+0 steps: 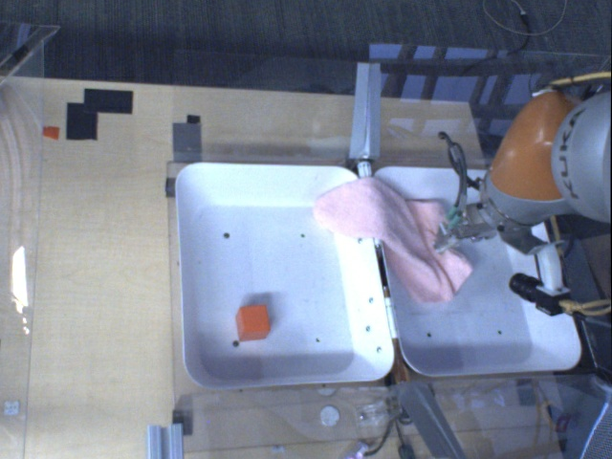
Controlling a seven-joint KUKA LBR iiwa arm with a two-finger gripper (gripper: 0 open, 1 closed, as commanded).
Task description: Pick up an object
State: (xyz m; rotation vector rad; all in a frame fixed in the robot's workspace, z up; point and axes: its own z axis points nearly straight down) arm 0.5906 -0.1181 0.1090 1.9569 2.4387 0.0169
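Orange cube (253,322) in left bin (201,256). Gripper (449,233) touches pink cloth (397,232) draped over divider; grip state unclear, cannot tell.

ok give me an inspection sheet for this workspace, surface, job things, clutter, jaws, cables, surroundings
surface: wooden bench bearing a left white bin and a right white bin side by side
job's things: pink cloth draped across the divide between the bins, mostly in the right one; orange block in the left bin, toward its near side
clutter: nothing seen in the bins; black markers and a small orange marker on the bench's far left
grippers: gripper at the cloth's right edge; whether it holds the cloth cannot be told
cables: thin wire loop on the floor
surroundings: dark carpet beyond the bench
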